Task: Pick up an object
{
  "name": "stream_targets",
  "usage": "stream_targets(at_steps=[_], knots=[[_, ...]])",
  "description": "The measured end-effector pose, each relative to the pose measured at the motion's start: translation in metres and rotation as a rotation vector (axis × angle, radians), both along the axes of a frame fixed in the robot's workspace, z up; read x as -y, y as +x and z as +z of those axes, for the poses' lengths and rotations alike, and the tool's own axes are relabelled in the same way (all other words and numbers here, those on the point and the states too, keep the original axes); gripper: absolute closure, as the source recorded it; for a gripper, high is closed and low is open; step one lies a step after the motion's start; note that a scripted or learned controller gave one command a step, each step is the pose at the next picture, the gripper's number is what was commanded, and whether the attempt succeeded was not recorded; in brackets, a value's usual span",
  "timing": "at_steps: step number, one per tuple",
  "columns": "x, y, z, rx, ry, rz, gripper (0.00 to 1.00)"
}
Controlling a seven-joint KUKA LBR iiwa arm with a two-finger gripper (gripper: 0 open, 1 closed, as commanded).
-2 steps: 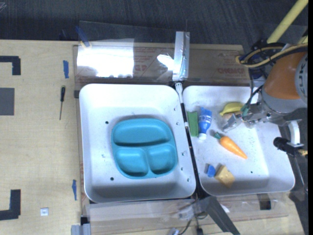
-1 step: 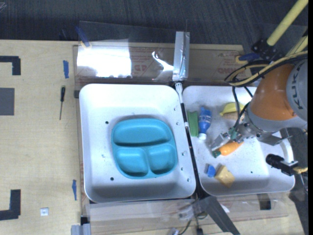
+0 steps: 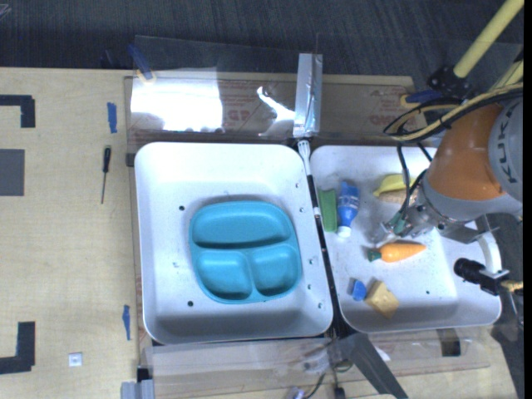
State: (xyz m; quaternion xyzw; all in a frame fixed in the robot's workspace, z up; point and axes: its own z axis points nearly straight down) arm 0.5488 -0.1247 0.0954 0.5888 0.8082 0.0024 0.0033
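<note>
- The left shallow white bin holds one thing: a turquoise plastic divided tray with one long compartment at the far side and two smaller ones at the near side, lying flat near the bin's middle.
- A clear plastic sheet stands behind this bin and throws a bright glare, so what lies behind it is hard to read.
- The right shallow white bin sits just beside the left one, the two rims touching along a dark seam.
- Along its left wall lies a green flat stick-shaped item, and just beside that a blue and white plastic bottle, both lengthwise.
- At the near side sit a small blue block and a tan, crusty bread-like piece, touching or nearly so.
- An orange toy carrot with a green end lies near the middle, just below the gripper.
- A yellow banana-shaped toy lies at the far side, partly covered by the arm.
- The two-finger gripper hangs low over the bin between banana and carrot; its tip is small and cluttered, and whether it is open or closed cannot be told.
- The grey arm with its orange band is cut off by the right edge.
</note>
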Motion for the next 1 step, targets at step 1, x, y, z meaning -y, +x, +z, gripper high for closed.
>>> stream_targets(at_steps=[1], knots=[[-0.0138,0.0107,-0.0076,-0.001,-0.005,0.061,1.0]])
